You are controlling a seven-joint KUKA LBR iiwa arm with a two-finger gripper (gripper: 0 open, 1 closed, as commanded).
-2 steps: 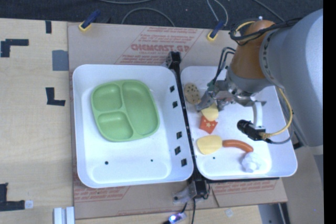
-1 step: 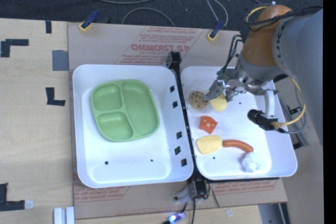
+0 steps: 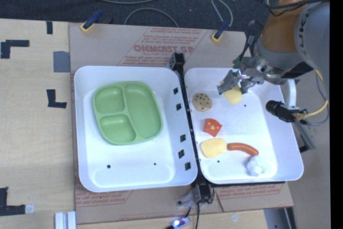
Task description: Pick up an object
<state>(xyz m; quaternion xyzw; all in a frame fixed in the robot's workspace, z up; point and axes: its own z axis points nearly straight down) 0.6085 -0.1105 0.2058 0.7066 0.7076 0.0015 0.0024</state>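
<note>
My gripper (image 3: 236, 85) hangs over the back of the right bin (image 3: 278, 131), reaching in from the right. Its fingers stand apart, so it is open. A small pale yellow piece (image 3: 233, 96) lies right at the fingertips, just in front of them, and I cannot tell whether they touch it. Also in this bin are a round speckled cookie (image 3: 202, 101), a red piece (image 3: 212, 126), a yellow wedge (image 3: 213, 147), an orange-red sausage (image 3: 243, 148) and a small white lump (image 3: 255, 167).
The left bin (image 3: 86, 131) holds a green divided plate (image 3: 127, 112). A black divider with clips (image 3: 185, 115) runs between the bins. A black cable fitting (image 3: 278, 109) of the arm hangs over the right bin's right rim.
</note>
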